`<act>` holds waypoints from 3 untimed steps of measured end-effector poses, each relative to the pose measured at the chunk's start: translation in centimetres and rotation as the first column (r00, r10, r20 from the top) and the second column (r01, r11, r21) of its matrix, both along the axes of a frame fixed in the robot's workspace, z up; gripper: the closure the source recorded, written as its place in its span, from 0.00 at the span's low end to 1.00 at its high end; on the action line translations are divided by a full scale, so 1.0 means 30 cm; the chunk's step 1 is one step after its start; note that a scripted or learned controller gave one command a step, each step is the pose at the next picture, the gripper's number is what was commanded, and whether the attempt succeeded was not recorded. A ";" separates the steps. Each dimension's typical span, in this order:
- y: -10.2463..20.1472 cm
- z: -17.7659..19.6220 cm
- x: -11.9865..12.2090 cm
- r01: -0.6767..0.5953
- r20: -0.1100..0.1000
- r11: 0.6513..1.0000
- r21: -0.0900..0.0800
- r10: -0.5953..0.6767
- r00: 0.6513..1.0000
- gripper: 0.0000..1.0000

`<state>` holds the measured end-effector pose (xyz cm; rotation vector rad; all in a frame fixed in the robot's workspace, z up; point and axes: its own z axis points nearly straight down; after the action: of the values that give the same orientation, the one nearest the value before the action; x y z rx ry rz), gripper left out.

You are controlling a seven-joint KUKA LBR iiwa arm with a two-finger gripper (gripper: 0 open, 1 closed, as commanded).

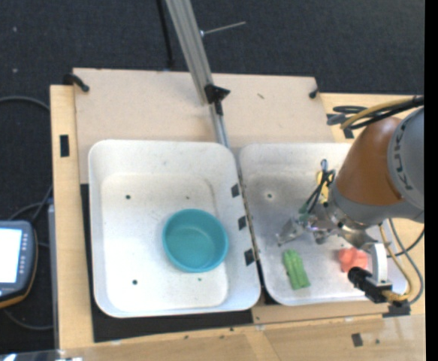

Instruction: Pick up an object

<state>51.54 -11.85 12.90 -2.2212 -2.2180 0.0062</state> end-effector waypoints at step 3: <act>0.007 0.089 0.024 -0.005 0.011 1.000 0.000 0.005 1.000 1.00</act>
<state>52.26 -11.63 15.59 -2.2209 -2.2291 -0.0065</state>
